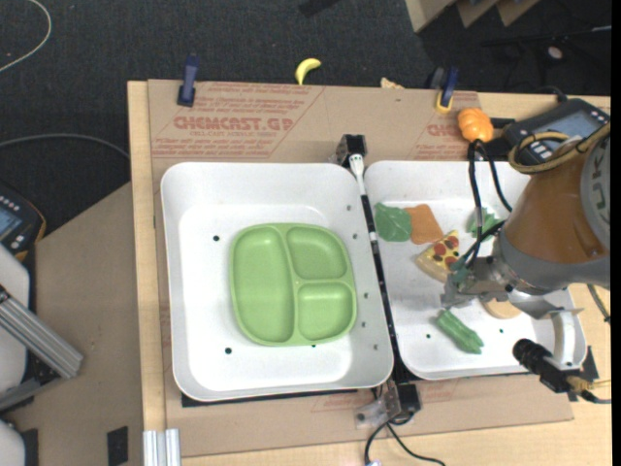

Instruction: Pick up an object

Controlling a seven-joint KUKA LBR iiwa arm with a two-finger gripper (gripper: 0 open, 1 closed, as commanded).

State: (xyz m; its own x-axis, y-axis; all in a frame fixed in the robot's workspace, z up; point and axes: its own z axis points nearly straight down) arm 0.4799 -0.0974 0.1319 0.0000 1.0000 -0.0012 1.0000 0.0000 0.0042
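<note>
We see two-finger gripper (456, 287) low in right white bin (412, 357); cannot tell its state. Small green plastic toy vegetable (460, 331) lies just below it. We judge it light, stiff, slippery; grasp across narrow middle.

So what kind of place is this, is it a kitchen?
Probably not a kitchen; more likely a robot lab. A grey and orange robot arm reaches over two white bins clamped to a cardboard-topped bench. The food in the right-hand bin, like the pizza slice, looks like plastic toys.
</note>
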